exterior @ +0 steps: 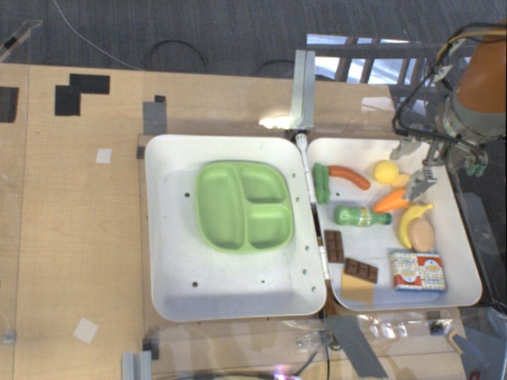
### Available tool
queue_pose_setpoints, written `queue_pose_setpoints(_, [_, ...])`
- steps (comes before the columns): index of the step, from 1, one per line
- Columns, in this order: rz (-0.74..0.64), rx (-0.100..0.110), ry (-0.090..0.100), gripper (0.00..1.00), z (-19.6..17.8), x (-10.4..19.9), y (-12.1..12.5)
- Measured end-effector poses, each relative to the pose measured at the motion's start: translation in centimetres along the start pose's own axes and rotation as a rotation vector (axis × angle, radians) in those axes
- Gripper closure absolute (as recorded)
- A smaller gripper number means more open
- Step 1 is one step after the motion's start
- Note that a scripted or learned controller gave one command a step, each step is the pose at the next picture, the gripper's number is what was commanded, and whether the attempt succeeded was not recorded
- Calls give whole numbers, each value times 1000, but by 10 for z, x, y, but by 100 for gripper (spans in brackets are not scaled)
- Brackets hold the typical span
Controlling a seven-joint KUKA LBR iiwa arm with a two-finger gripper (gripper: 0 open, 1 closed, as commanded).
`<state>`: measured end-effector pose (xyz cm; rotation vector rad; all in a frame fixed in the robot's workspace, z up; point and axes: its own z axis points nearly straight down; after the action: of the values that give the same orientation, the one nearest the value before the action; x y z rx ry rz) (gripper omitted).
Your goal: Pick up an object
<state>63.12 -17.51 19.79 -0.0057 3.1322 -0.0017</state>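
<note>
Two white bins side by side on the bench. Left bin [170, 212] holds a green divided plate [242, 206], sitting roughly in the middle, three compartments. Right bin [467, 279] is crowded with toy food: green pepper-like piece [321, 183] against the left wall, red-orange sausage [349, 176] just beside it, yellow lemon [385, 172], orange carrot [390, 202], green bottle [360, 216] lying on its side, banana [409, 222] touching a tan egg-shaped item [424, 234], two brown chocolate bars [334, 246] [361, 271], a tan cheese-like wedge [357, 290] at the near edge, and a printed red and blue box [417, 271]. Gripper [421, 182] comes in from the right, hanging over the right bin's upper area, just above the carrot and banana, lemon near its left. Nothing seen between the fingers; whether they are spread or closed is not readable, the tips blur into cables and bracket. Arm body with the orange band [485, 85] is cut off at the right edge. Carrot's right end is partly covered by the gripper. Bench [71, 236] carries black tape marks at upper left.
</note>
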Motion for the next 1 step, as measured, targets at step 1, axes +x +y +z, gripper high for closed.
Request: queue_pose_setpoints(1, [-35,2,-8,0,107,-2,4])
